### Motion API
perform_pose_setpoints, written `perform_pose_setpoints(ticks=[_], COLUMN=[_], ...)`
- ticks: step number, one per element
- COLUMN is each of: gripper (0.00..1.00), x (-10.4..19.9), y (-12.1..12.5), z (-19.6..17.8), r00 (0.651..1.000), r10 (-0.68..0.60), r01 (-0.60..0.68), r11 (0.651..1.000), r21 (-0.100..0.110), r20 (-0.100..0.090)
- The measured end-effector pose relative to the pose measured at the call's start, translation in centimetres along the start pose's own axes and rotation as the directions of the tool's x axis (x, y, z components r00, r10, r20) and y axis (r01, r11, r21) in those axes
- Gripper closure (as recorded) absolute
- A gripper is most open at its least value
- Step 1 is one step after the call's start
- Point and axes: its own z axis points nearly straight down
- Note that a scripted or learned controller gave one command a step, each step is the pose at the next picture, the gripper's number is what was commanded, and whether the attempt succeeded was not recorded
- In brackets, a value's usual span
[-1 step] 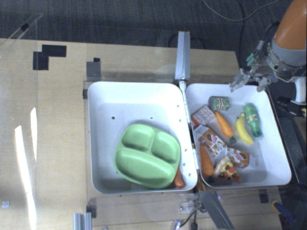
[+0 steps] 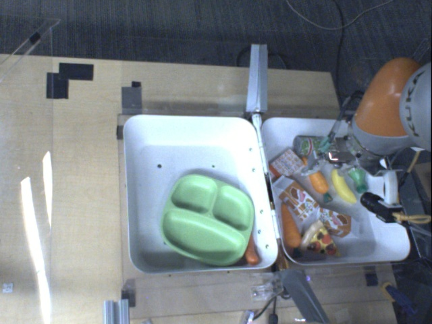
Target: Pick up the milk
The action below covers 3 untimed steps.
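Note:
The milk (image 2: 287,162) looks like a small white and pink carton lying flat near the left wall of the right bin (image 2: 391,245). My gripper (image 2: 335,155) hangs over the upper middle of that bin, a little to the right of the carton and beside a silver-green can (image 2: 305,144). Nothing can be seen held in it. The arm's orange band (image 2: 383,106) rises above the bin's right corner.
Around the carton lie a yellow banana (image 2: 344,187), a small orange piece (image 2: 318,181), a printed snack pack (image 2: 302,202), a carrot (image 2: 290,227) and other toy food. The left bin (image 2: 148,154) holds a green divided plate (image 2: 208,219) with an orange piece (image 2: 251,254) beside it.

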Motion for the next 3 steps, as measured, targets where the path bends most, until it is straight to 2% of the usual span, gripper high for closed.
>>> perform_pose_setpoints(ticks=[1, 2, 3], gripper=[0.00, 0.00, 0.00], x=[1.7, -2.4, 2.3], y=[-4.0, -9.0, -9.0], z=[2.6, 4.8, 4.7], r00=[0.998, 0.995, 0.986], r10=[0.058, -0.097, 0.165], r01=[-0.058, 0.097, -0.164], r11=[0.998, 0.995, 0.986], r21=[-0.035, -0.013, -0.021], r20=[0.010, 0.006, 0.010])
